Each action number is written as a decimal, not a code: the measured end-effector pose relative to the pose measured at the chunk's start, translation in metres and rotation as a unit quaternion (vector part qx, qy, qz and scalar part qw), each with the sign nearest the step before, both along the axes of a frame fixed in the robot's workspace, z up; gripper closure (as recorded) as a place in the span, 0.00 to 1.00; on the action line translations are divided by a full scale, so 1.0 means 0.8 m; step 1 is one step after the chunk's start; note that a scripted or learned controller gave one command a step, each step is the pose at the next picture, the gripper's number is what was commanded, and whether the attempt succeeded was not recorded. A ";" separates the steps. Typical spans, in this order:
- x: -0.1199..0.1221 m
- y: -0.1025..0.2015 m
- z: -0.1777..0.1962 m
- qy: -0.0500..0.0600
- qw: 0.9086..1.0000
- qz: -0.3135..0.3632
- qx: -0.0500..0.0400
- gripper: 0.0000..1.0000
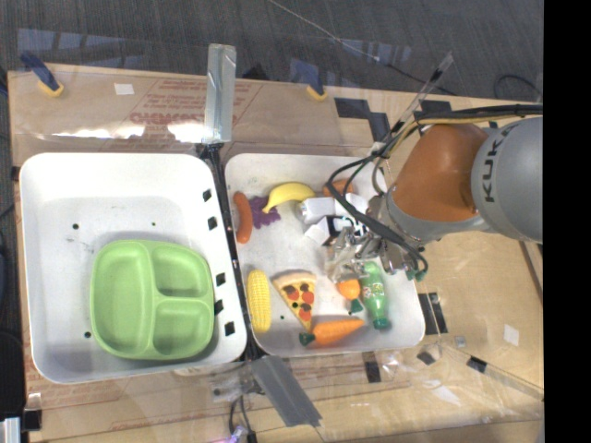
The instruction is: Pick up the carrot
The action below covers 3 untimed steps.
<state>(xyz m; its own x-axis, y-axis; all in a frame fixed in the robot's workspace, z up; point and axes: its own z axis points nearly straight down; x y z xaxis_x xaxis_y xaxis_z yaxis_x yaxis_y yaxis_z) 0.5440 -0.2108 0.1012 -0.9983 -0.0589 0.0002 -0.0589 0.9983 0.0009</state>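
Carrot not yet lifted; arm low over right bin.

Carrot (336, 330) lies flat on the floor of the right bin (277, 169) near its front wall, beside the pizza slice (298, 295), green end toward the corn (259, 300). End effector (346, 247) hangs above the bin's middle, near the green bottle (374, 295), apart from the carrot. Cannot tell how wide it stands; nothing seen held. Judged: reach, grasp and lift all remain.

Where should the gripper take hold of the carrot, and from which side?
Probably across the thick middle of the carrot, coming straight down from above. It lies flat near the right bin's front wall, so close across its narrow width.
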 end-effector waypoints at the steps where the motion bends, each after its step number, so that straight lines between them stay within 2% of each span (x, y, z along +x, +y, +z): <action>1: 0.000 0.006 0.127 -0.004 0.983 0.181 -0.002 1.00; 2: -0.001 0.006 0.124 -0.002 0.984 0.181 -0.001 0.00; 3: 0.012 0.004 0.013 -0.008 0.979 0.202 -0.004 0.00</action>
